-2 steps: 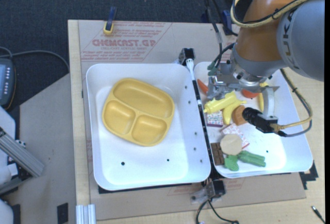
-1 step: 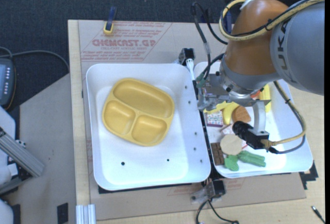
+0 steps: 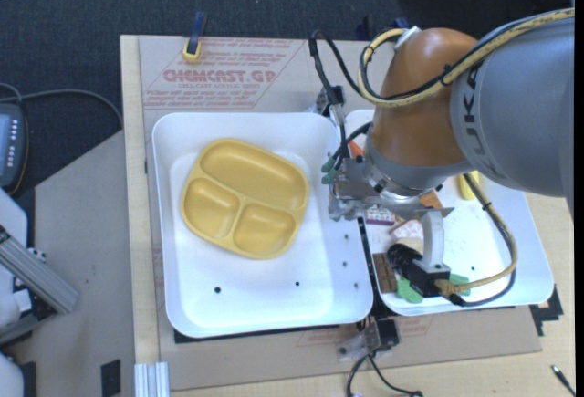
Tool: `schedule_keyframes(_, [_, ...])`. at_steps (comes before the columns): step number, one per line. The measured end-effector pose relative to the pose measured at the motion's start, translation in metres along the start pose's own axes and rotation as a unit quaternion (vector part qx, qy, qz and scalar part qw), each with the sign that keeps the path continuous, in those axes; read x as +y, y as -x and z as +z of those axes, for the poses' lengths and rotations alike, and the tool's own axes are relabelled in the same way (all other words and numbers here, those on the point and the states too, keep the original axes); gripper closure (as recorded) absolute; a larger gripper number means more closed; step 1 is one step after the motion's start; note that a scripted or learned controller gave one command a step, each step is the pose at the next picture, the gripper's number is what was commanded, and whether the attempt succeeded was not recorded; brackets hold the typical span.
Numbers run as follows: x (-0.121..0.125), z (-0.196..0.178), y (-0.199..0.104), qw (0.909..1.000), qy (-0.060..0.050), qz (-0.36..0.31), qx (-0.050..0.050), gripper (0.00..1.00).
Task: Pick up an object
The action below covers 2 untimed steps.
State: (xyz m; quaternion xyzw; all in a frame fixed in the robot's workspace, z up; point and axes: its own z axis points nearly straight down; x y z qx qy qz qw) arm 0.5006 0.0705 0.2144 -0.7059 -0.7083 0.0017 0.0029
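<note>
My arm (image 3: 511,103), grey with its orange band, reaches in from the right and hangs over the right bin (image 3: 534,284), hiding most of that bin's floor. Beneath it, the bench (image 3: 228,76) carries a brown sheet with red print along its far side. The left bin (image 3: 274,290) sits beside the right one, their rims touching or nearly so.

A yellow plate (image 3: 245,196) with three compartments lies flat in the far half of the left bin, well apart from me. My gripper (image 3: 365,203) is low at the left edge of the right bin, just beside the shared rims; whether it is wide, narrow or holding anything, I cannot tell, as my own wrist covers it.

Small things crowd the near-left corner of the right bin: a red-and-white packet (image 3: 379,218) under my wrist, a brown piece (image 3: 383,276) nearer, and a green piece (image 3: 409,293) just beside it. A blue-and-yellow clamp (image 3: 193,39) grips the bench's far edge.
</note>
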Motion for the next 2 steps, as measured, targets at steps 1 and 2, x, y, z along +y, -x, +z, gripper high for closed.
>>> schedule_keyframes(1, [-0.009, -0.007, 0.009, 1.0000, 0.001, 0.002, 0.000, 1.00])
schedule_keyframes(2, [0.002, -0.020, 0.003, 1.0000, 0.004, 0.001, -0.001, 1.00])
